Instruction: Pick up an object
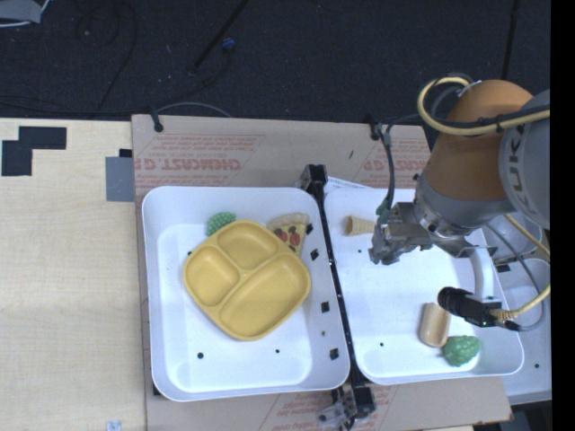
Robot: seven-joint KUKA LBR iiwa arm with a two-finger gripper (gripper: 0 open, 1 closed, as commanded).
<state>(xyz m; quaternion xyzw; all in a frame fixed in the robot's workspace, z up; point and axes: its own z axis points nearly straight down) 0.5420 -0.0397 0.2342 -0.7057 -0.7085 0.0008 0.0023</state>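
Two glossy white bins point(171, 241) sat on a cardboard-topped bench point(252, 151), dark floor beyond. The gripper point(384, 251) hung over the right bin's point(395, 366) far-left corner, near a cone point(358, 225); its opening could not be told.

I see a robotics lab here, not a home: the worktop point(63, 268) is bare pale board with black marker patches point(31, 146), and two white bins point(171, 366) sit on flattened printed cardboard point(260, 151). Loose cables point(117, 25) trail across the dark carpet behind, and a grey and orange arm point(481, 164) reaches in.
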